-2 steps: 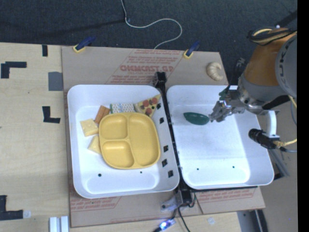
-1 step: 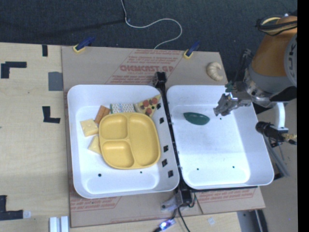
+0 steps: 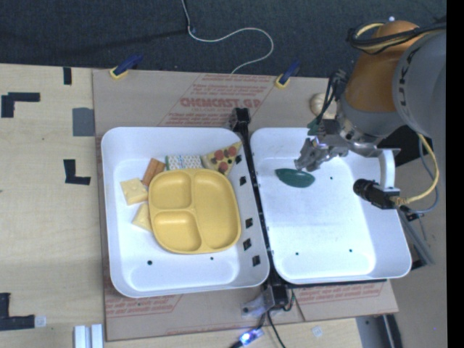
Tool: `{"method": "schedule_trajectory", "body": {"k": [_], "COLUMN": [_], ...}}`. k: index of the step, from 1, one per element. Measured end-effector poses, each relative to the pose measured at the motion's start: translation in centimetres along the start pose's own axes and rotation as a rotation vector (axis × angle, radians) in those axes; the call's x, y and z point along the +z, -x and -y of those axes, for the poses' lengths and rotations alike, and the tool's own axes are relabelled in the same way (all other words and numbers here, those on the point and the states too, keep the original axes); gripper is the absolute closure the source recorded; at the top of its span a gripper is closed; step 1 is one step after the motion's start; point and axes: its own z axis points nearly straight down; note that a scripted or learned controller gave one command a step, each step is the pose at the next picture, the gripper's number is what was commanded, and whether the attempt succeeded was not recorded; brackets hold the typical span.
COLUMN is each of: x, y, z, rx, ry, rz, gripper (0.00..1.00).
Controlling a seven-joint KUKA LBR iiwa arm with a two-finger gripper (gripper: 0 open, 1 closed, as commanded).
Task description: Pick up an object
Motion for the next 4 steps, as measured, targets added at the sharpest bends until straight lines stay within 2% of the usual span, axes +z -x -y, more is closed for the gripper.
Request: {"method": "schedule_trajectory", "body": {"k": [1,2,3,4], "x": [0.2,-1.3,-1.7,0.2], "y": [-5.3,-7.0,-5.9,-6.3], "z": [-1.7,-0.6,-1.7,-1.6], "rx": [-0.002,0.001,0.003,0.004], "ry": [0.001,0.001,0.001,-0.001], "rz": [-0.001,-0.001,-0.001,0.001], "gripper": [1.00,1.00,1.00,1.00]}}
